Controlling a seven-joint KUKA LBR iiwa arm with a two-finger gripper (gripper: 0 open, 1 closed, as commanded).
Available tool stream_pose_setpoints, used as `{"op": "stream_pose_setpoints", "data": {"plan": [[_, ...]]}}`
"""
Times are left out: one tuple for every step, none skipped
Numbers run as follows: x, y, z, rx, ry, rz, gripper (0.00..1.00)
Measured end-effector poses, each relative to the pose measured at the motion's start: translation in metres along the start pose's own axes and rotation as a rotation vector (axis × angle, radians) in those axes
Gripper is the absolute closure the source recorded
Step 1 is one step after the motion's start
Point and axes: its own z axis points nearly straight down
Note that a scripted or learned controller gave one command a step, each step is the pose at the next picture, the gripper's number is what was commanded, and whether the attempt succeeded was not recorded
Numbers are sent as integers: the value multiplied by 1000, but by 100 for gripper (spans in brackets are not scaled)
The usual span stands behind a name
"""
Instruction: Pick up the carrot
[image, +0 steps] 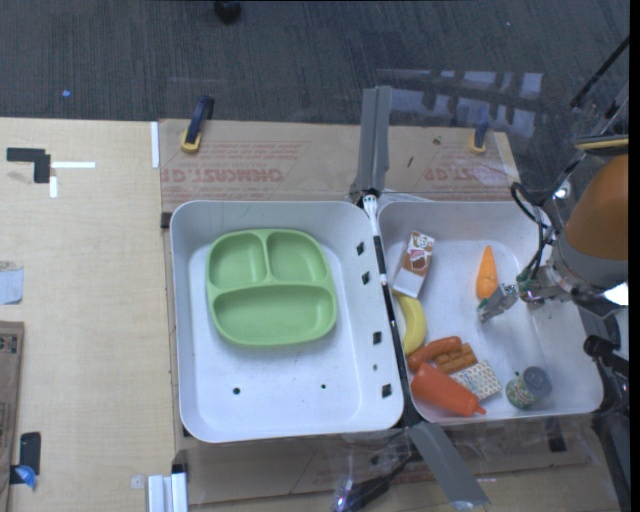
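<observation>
The carrot (486, 272) is small and orange with a pointed top. It lies in the right bin (455, 222), in its upper right part. My gripper (497, 302) hangs just below and to the right of the carrot's lower end, very close to it. The arm comes in from the right, with its orange band (603, 217) over the bin's right rim. Nothing shows as held by the gripper.
The right bin also holds a small carton (417, 262), a banana (411, 322), orange sausages (441, 352), a red pepper-like item (445, 392), a waffle piece (479, 380) and a small can (536, 380). A green divided plate (270, 287) lies in the left bin (200, 400).
</observation>
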Motion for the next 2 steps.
{"op": "stream_pose_setpoints", "data": {"plan": [[25,53,0,0,-1,11,0],[-25,50,-54,-1,-3,-112,0]]}}
